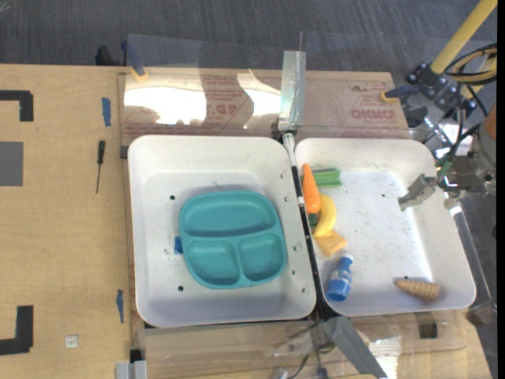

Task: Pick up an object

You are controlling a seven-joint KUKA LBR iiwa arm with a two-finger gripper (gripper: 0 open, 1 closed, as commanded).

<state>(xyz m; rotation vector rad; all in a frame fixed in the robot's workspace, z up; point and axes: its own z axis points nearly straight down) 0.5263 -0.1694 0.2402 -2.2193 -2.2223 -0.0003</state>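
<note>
While the arm waits at the three o'clock edge of the right bin [371,150], the gripper [417,191] hangs just inside that rim, and from here I cannot tell how its fingers are set; nothing is visibly between them. Candidates crowd the bin's nine o'clock wall: a green block [327,177] at the top, then an orange carrot [312,192], a yellow banana [325,216], a tan wedge [331,243] and a blue bottle [339,279] toward six o'clock. Alone near five o'clock lies a brown cone [417,289], which looks the easier pick. Next door, the left bin [150,235] carries a teal divided plate [232,238], lying flat at its centre.
</note>
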